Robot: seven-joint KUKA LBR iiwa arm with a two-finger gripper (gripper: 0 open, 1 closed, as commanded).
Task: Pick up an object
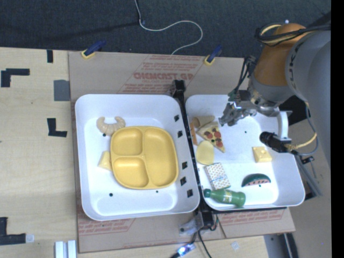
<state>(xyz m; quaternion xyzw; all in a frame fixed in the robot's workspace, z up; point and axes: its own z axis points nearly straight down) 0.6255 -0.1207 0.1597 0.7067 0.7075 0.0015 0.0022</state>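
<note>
One green bottle (226, 196) lies at the right bin's (285, 200) near edge; one gripper (230, 116) hovers above, grip unreadable.

You're looking at a bulky grey arm (314, 63) with an orange band (273, 58) above the wrist; a yellowish cable loops over that band; the gripper (232, 114) is dark metal, and a black-and-white fitting juts beside it.

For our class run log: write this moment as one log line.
arm: over right bin | gripper: above pizza slice, nothing seen held | left bin: yellow divided plate | task: not yet done
</note>
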